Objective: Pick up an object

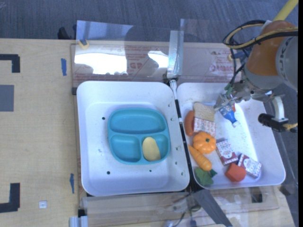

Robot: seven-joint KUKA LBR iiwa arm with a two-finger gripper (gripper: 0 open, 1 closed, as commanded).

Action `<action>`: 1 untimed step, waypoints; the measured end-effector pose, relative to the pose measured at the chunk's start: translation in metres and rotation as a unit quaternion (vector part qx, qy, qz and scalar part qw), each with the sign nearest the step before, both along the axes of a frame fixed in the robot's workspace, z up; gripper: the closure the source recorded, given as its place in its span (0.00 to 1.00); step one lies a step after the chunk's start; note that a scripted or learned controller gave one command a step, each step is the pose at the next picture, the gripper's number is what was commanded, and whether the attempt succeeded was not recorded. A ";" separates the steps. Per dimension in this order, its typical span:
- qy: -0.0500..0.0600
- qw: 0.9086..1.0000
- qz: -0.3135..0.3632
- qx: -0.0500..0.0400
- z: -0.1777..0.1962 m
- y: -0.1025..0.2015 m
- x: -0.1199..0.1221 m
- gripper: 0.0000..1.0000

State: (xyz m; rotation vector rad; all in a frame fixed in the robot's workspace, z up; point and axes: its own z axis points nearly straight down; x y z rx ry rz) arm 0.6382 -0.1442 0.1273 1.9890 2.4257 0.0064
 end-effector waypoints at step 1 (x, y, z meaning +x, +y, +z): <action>-0.001 1.000 -0.031 0.001 0.061 0.069 0.029 1.00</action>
